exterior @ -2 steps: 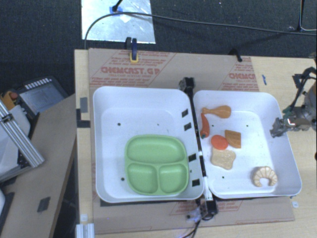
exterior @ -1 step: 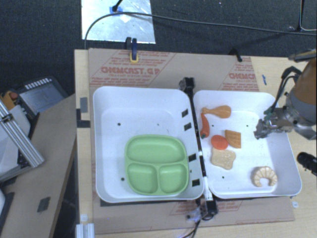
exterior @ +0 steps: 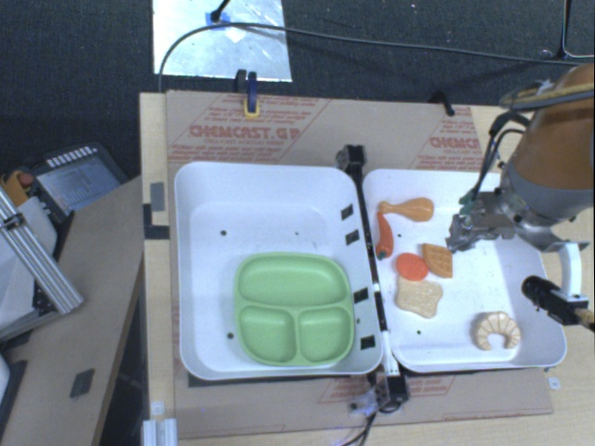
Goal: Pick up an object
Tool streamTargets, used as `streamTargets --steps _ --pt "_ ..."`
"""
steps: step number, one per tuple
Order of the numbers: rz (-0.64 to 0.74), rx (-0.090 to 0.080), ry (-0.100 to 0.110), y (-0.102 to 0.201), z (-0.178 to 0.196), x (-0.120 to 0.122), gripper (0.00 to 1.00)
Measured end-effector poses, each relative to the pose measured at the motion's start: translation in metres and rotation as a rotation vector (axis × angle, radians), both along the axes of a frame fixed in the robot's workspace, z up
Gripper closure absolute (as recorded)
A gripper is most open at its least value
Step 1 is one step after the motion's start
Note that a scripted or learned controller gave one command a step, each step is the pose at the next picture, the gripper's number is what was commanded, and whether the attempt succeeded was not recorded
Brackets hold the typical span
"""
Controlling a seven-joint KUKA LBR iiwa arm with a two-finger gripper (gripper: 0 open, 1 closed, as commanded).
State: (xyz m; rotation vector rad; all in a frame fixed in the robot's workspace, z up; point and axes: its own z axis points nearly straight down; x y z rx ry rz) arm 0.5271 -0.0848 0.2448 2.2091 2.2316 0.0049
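Hovering with fingers too blurred to tell, the gripper [exterior: 462, 233] could nudge the cracker [exterior: 438, 259] into the tomato [exterior: 412, 268].

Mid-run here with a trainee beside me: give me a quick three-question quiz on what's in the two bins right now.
1. True or false: the green divided tray lies in the left bin.
2. Which item lies nearest the right bin's front right corner?
A. croissant
B. drumstick
C. carrot
3. Fill in: the gripper hovers over the ____ bin, close to the cracker.

Key:
1. True.
2. A; the drumstick and carrot lie toward the back, by the divider.
3. Right; nothing is seen held.
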Motion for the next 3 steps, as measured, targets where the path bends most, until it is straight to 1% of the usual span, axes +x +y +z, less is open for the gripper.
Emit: streamTargets --steps 1,3 --pt "0.000 0.000 0.000 0.051 0.006 0.002 1.00" --pt "-0.001 0.000 0.001 0.165 -0.012 0.025 1.00"
